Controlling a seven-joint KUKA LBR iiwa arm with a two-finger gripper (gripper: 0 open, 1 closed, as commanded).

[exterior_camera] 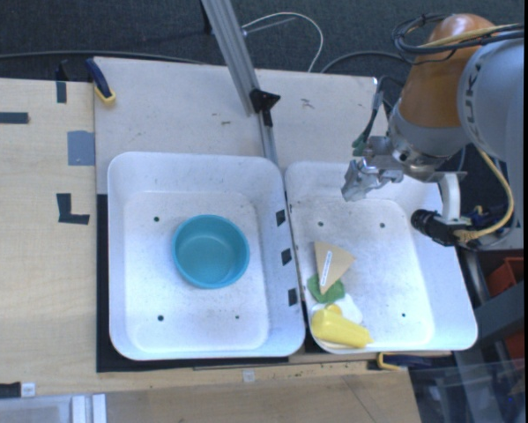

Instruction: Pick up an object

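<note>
A blue bowl [211,250] sits upright in the left bin [131,183]. In the right bin [422,263], near its front left corner, lie a tan wedge-shaped piece [330,263], a small green piece [316,287] under it, a white piece [349,307] and a yellow piece [339,328]. My gripper [360,184] hangs over the back of the right bin, well behind those pieces. Nothing shows between its fingers.
A grey metal pole [233,47] slants down from the top to the seam between the bins. A yellow-and-blue clamp [100,82] lies at the bench's back left. Cables [290,25] trail behind the bench. Black clips [287,256] mark the divider between bins.
</note>
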